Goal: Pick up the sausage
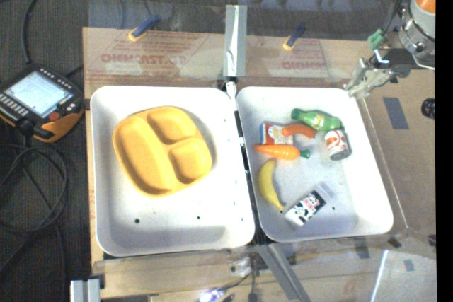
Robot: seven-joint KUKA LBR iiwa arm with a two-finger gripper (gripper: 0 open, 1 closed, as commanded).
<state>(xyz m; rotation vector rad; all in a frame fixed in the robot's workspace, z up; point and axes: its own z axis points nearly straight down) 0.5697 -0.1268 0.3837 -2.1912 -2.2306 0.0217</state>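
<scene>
The sausage [300, 129] is a short, curved orange-red piece in the right bin [368, 173]. It lies near the bin's back, resting against a small red and white carton [271, 132] and just below a green bottle [316, 119]. My gripper [362, 81] hangs above the right bin's far right corner, outside the rim. It is up and to the right of the sausage, well apart from it, with nothing seen in it.
Around the sausage in the right bin are an orange carrot [277, 151], a banana [268, 184], a red and white can [337, 143] and a black and white carton [306, 207]. The left bin [106, 223] holds a yellow divided plate [164, 149].
</scene>
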